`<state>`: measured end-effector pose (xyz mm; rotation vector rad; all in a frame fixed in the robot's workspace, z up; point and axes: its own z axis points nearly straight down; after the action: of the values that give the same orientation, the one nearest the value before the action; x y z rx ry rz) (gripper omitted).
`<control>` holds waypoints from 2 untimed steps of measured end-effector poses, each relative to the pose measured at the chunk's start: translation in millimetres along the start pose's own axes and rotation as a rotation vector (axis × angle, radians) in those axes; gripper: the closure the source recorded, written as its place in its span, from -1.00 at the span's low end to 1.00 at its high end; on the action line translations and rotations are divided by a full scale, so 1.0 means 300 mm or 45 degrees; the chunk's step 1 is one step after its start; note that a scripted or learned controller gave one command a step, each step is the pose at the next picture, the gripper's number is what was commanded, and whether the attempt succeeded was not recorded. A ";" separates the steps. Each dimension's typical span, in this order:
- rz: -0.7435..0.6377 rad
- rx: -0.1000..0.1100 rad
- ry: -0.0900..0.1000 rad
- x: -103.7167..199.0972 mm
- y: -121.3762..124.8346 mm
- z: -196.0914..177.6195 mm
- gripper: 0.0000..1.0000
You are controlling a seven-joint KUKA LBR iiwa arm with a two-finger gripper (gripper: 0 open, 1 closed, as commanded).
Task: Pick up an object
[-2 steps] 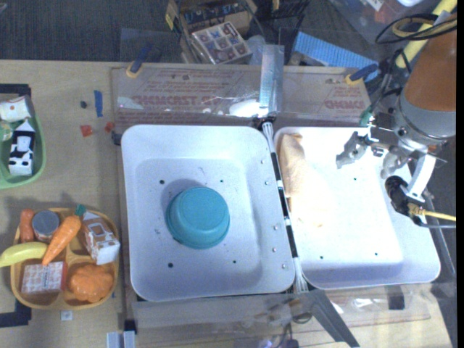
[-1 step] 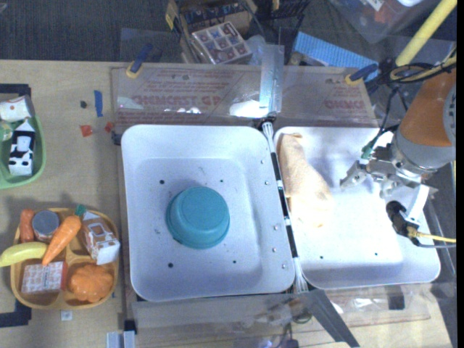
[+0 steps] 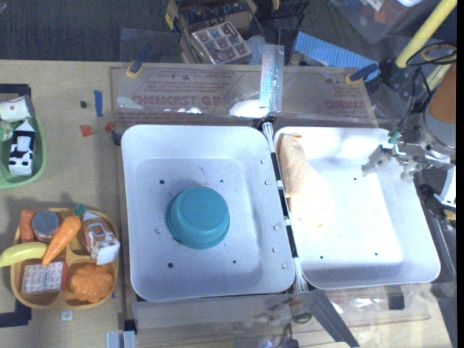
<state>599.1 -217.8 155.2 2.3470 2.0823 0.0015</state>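
Observation:
A teal bowl (image 3: 198, 217) lies upside down in the middle of the left white bin (image 3: 145, 154). A long tan, bread-like object (image 3: 293, 167) rests against the left wall of the right white bin (image 3: 406, 256). My gripper (image 3: 390, 165) hangs over the right bin's far right part, well to the right of the tan object. It is open, and nothing sits between its fingers. The arm's orange band (image 3: 444, 100) shows at the right edge.
On the bench to the left stand a yellow tray (image 3: 101, 285) of toy food and a green dish (image 3: 35, 167) with a toy cow. Clear plastic panels (image 3: 188, 96) line the back of both bins, with clutter beyond them.

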 end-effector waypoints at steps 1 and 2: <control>0.225 0.001 0.001 0.324 0.169 0.064 -1.00; 0.015 0.004 0.002 0.067 0.129 0.057 -1.00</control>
<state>640.0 -202.4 138.2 2.3620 2.0705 -0.0005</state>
